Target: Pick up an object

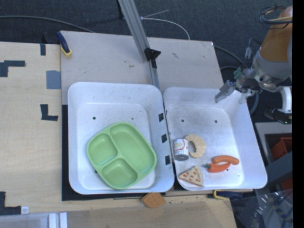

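Gripper (231, 92) above right bin's (247, 127) upper right corner, fingers spread, nothing between them. In that bin's lower part: small can (180, 149), cookie (196, 145), carrot (222, 164), pizza slice (191, 176). Green divided plate (121, 155) in left bin (78, 127)

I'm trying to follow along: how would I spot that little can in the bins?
Look in the right-hand white bin, near its left wall. The small can stands beside a pale ring-shaped biscuit; it is the only cylinder, white with a dark band and silvery top.
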